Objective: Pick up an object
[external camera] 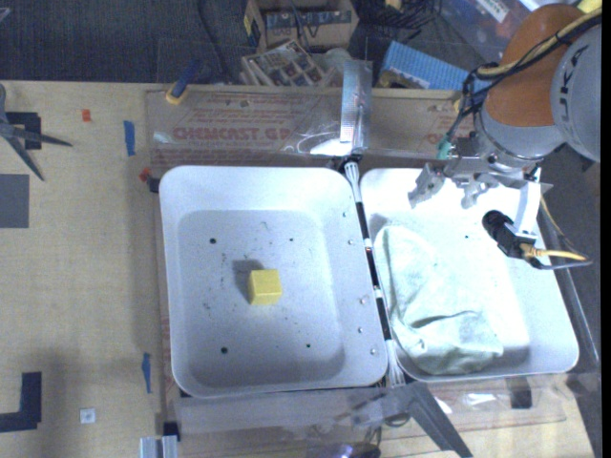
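Yellow foam cube (265,286), one, lies in the left white bin (191,198); one crumpled white cloth (434,303) fills the right white bin (563,351), where my end effector (447,189) hangs apart, empty.

One fixed overhead camera, seemingly slanted, views both bins (258,184).

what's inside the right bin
A crumpled pale cloth lies in the right bin, covering most of its floor toward the left wall. Whatever may lie under the cloth is hidden. The gripper hangs over the bin's far end.
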Controlling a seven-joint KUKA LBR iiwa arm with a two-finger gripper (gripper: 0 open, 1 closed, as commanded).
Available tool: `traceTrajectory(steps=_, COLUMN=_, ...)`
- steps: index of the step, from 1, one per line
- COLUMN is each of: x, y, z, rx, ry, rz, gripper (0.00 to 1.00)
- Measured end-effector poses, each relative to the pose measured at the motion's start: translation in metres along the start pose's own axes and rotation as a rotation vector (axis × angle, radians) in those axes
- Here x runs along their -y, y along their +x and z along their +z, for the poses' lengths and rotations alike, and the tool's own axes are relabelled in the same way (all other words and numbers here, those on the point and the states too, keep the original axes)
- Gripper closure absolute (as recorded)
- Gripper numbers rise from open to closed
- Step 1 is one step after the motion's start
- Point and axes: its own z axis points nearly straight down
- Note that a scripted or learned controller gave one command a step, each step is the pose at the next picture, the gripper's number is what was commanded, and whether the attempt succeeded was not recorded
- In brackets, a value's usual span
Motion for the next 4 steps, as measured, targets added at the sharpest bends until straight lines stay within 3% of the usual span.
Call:
traceTrajectory(steps=1, x=0.029, y=-0.028, z=0.104, rx=0.001, ry=-0.004, rz=-0.005, gripper=0.0)
traceTrajectory(steps=2, x=0.029, y=-0.03, z=0.094, rx=0.002, ry=-0.007, rz=-0.001, gripper=1.0)
traceTrajectory(steps=3, x=0.012, y=0.012, z=0.014, rx=0.001, ry=-0.002, rz=0.374, gripper=1.0)
traceTrajectory(steps=4, x=-0.029, y=-0.038, z=-0.098, rx=0.002, ry=-0.001, rz=0.429, gripper=1.0)
